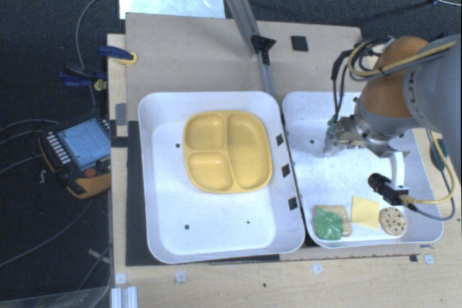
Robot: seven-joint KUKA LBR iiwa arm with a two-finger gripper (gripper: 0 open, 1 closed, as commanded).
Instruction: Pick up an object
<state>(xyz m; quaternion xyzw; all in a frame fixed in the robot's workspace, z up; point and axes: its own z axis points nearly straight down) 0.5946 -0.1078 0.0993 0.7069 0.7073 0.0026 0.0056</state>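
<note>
Overhead, we see the grey arm (426,94) with its orange band reaching in from the right over the right-hand white bin (307,106) on the counter. Its gripper (336,137) hangs low above the bin's upper left part, and we cannot tell from this angle how it is set or whether anything is in it. Along that bin's near edge lie four small food pieces in a row: a slice of toast (343,216) with a green leafy piece (329,226) resting on top of it, a yellow cheese slice (365,212) just beside them, and a round brown cookie (393,221) nearest the bin's right corner. All four sit well apart from the gripper. In the left-hand white bin (164,227), a yellow divided plate (227,151) rests toward the far side, its three compartments facing up. Off the counter's left edge, we note a handheld control pad (79,155) with a blue screen, trailing cables across the dark floor (43,11).
</note>
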